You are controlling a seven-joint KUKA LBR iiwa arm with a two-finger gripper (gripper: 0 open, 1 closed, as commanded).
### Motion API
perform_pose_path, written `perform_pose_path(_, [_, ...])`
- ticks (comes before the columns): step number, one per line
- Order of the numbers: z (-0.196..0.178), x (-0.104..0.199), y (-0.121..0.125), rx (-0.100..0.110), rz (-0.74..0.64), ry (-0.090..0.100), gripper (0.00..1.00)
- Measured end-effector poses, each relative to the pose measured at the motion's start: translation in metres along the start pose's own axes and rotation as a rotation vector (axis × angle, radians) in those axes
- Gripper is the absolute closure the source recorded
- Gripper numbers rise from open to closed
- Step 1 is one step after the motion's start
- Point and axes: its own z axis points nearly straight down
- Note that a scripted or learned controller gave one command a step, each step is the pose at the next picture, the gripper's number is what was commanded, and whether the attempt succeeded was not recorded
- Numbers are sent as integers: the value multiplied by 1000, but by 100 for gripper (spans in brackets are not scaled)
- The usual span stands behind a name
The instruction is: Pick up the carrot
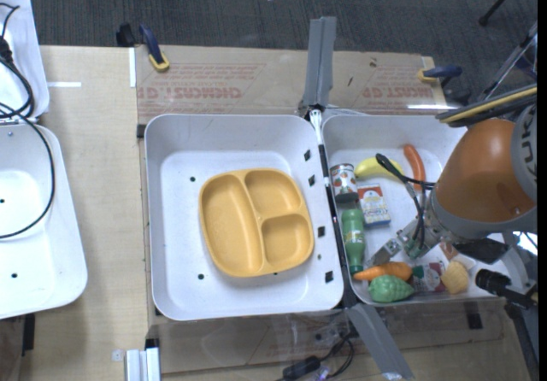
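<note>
One carrot point(386, 271) | small, orange, lying flat | right bin point(479, 301) | fingers' state: cannot tell

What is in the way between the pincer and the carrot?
Nothing visible. The grey metal pincer hangs just above the small orange carrot in the right white bin, with a green leafy toy vegetable touching the carrot's near side.

On the worktop point(94, 72) the left bin point(162, 200) held a divided tray point(255, 221), while in the right bin point(342, 127) the carrot point(386, 271) lay at six o'clock, a bottle point(353, 238) at nine, a banana point(369, 168) at twelve.
</note>
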Motion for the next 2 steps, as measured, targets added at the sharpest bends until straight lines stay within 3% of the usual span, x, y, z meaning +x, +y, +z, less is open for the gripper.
perform_pose_path(1, [-9,-1,0,-1,4,0,100])
perform_pose_path(2, [-9,-1,0,-1,3,0,0])
